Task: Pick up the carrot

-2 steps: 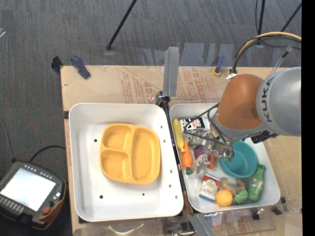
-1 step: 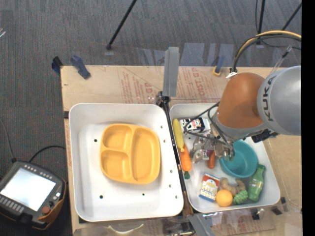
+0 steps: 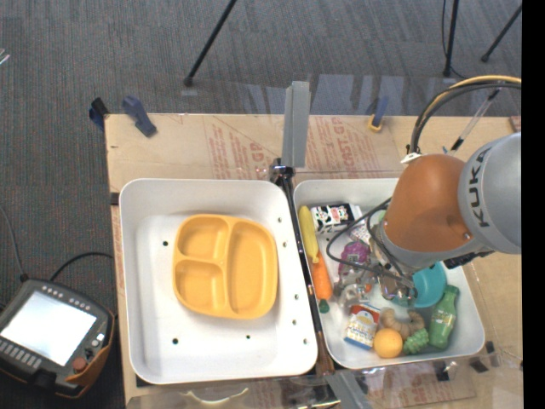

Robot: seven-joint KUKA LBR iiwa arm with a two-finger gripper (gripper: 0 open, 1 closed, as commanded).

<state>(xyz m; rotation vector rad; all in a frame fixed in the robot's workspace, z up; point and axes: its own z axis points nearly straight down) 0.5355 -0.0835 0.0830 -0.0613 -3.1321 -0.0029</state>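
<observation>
The arm reached in from the right over the right bin [image 3: 473,341], its orange band bulking above the wrist, and the gripper [image 3: 375,281] hung low among the clutter in the middle of that bin. Whether the gripper was spread or closed could not be told, because wrist and cables covered most of it and the toys beneath blurred into the metal.

The carrot [image 3: 321,281] lay just to the left of the gripper, along the bin's left wall, its length running up and down the picture, apart from the gripper and not held. A yellow banana [image 3: 307,231] lay beyond the carrot's upper end, against the same wall. Up and to the left of the gripper sat a small black-and-white carton [image 3: 333,216]. To its right stood a teal cup [image 3: 430,285], partly under the wrist, and a green bottle [image 3: 443,319] beside that. Below the gripper rested an orange ball [image 3: 387,343].

Well to the left, in the left bin [image 3: 145,331], a yellow divided plate [image 3: 226,265] lay flat.
</observation>
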